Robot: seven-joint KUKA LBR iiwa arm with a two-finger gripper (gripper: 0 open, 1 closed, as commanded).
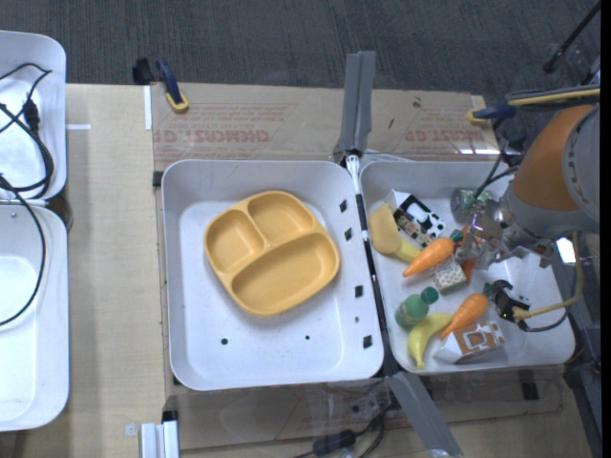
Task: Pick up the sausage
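Worktop (pixel 105 256) carries two white bins side by side. The left bin (pixel 191 351) holds a single yellow divided plate (pixel 272 251), lying slantwise with its large compartment towards 5 o'clock and nothing in any compartment.

The right bin (pixel 535 356) is crowded. At its left wall lies a pale yellow piece (pixel 383 229), with a black-and-white card (pixel 417 219) just at its 2 o'clock. An orange carrot (pixel 429 255) runs from 8 to 2 o'clock across the bin's middle. Below it come a green bottle (pixel 416 306) and a banana (pixel 424 338), then a second carrot (pixel 465 314) resting on a small carton (pixel 476 341).

The likeliest sausage (pixel 449 276) is a short, speckled brown stub tucked under the first carrot's thick end, touching it or nearly so. It is too small to be sure of, and its long axis is hard to read.

The gripper (pixel 474 243) sits low in the bin, near the carrot's tip. How wide it stands cannot be told, as the wrist and cables crowd it. The stub lies close at the gripper's 7 o'clock, so I judge that the coming move is a short shift that way. The carrot pressing alongside is the risk, since it may be taken instead.
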